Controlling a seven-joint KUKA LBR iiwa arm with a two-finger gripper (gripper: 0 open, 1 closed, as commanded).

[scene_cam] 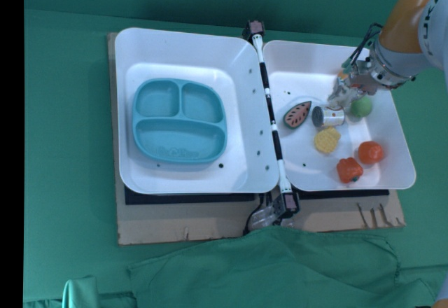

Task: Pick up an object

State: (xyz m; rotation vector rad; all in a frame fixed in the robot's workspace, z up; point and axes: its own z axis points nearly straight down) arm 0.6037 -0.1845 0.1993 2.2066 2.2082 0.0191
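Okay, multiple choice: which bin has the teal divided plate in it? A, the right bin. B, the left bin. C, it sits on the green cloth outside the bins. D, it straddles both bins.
B: the teal divided plate lies flat inside the left bin, while the right bin holds the small toy foods and the pincer.

Dark lettering runs along the arm's orange band point(418, 9) at the view's right edge, too small to read
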